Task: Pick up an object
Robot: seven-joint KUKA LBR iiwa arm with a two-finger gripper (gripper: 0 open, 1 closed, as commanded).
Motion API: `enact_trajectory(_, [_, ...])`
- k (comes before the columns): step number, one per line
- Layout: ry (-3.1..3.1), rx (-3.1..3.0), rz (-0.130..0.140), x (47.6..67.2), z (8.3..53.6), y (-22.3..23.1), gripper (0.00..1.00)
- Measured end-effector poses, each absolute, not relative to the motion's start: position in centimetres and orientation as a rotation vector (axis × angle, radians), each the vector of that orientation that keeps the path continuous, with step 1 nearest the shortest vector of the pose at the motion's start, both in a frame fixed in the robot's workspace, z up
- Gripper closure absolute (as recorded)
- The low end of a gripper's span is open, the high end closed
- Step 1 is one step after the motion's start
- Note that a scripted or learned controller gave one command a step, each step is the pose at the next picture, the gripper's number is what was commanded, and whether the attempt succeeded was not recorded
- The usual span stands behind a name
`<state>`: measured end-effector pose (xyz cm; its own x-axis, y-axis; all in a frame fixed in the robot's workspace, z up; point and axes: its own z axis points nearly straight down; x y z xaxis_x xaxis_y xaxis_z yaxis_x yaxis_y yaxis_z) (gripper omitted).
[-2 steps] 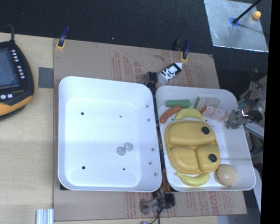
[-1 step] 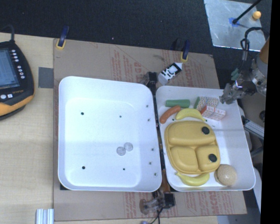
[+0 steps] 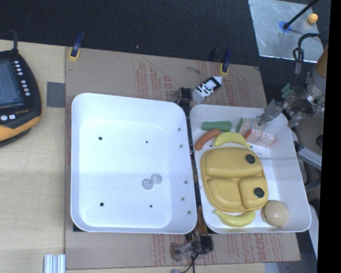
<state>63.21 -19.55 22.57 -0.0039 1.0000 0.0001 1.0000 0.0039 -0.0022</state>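
Two shallow white bins are set side by side on a sheet of cardboard (image 3: 162, 70), which is fixed to the bench by blue-and-yellow clamps (image 3: 76, 45) along its far edge.

The left bin (image 3: 84, 157) holds two small round silver discs (image 3: 152, 182), lying close together near its middle. Several dark dots are seen on its floor.

The right bin (image 3: 294, 174) holds the pickable objects. A large yellow compartment tray (image 3: 232, 177) occupies its centre, with two small dark items on it. A yellow banana-shaped piece (image 3: 230, 139) is located at the tray's far edge, and a second curved yellow piece (image 3: 236, 220) at its near edge. A green stick (image 3: 216, 126) and an orange sausage-shaped piece (image 3: 206, 139) lie near the bin's far left corner. A tan ball (image 3: 275, 213) rests in the near right corner, just beside the tray. A small pink-and-white box (image 3: 259, 134) lies near the far right part of the bin.

The gripper (image 3: 269, 115) is positioned over the far right edge of the right bin, just above the pink-and-white box. The state of the jaws cannot be determined, and no object is seen between them.

A handheld control pendant (image 3: 10, 99) lies on the bench, well to the left of the bins.
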Motion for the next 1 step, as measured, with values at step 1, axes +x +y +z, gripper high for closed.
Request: enact_trajectory(1, [-2.224, -2.216, 0.005, 59.49, 20.56, -21.21, 0.0])
